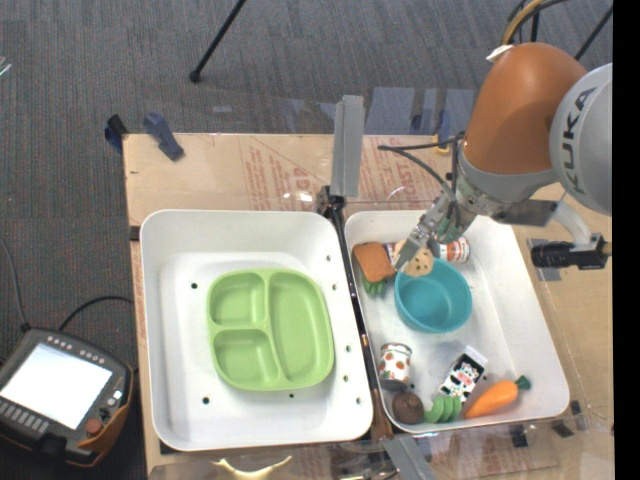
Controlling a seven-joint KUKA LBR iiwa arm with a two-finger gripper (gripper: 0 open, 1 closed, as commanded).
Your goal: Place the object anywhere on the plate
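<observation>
A light green divided plate [270, 328] lies in the left white bin [165, 268]. My gripper [415, 251] hangs over the upper left part of the right bin [535, 318], tilted down and to the left. Its tip sits right at a tan chocolate-chip cookie [424, 263], just above the rim of a blue bowl [433, 301]. A brown slice of toast [372, 260] lies just left of the tip. I cannot tell whether the cookie is held or merely lies under the gripper.
A small red and white can [457, 251] lies right of the gripper. Near the right bin's front are a patterned cup [396, 363], a cow-print carton [462, 375], a carrot [492, 398], a green pod [443, 409] and a brown round piece [407, 405].
</observation>
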